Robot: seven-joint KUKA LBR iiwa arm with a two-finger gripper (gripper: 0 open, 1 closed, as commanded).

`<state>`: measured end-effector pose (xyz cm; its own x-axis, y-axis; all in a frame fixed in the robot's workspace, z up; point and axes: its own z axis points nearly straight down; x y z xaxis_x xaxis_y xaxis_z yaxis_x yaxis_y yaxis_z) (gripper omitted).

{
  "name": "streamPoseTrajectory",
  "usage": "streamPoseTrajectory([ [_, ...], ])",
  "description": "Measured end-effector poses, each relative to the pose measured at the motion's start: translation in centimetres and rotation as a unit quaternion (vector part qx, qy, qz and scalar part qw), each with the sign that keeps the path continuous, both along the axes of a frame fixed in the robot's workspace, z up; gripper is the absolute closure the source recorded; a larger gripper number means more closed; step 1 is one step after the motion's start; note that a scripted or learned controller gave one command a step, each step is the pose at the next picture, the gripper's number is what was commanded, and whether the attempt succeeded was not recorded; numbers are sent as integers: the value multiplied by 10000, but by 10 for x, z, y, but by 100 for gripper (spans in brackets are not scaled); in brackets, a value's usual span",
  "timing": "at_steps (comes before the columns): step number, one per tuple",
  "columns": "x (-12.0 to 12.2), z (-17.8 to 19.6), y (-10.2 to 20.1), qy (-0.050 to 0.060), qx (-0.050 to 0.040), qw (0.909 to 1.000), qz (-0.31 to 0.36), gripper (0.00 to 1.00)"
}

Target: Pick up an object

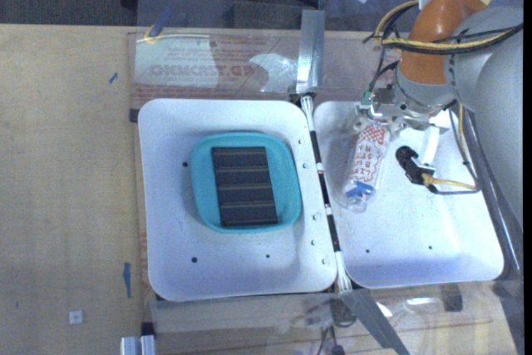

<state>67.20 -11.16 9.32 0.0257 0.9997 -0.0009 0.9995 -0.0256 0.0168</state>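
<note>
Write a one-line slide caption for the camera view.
KUKA arm poised over a clear plastic bottle in the right bin; teal tray sits in the left bin.

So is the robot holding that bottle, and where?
Cannot be told. The gripper is right over the top end of the bottle in the right bin, but the arm hides the place where they meet.

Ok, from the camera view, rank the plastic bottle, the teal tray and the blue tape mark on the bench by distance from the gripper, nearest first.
1. Plastic bottle: right bin, its top end right at the gripper.
2. Teal tray: middle of the left bin, across the divider.
3. Blue tape mark: on the bench, beyond the left bin's lower left corner.
</note>
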Motion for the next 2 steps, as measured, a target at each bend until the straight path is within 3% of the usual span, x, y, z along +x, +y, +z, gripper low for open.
streamPoseTrajectory([
  [1, -4, 76, -5, 66, -5, 9988, 477, 0],
  [2, -8, 3, 1, 61, -10, 9950, 999, 0],
])
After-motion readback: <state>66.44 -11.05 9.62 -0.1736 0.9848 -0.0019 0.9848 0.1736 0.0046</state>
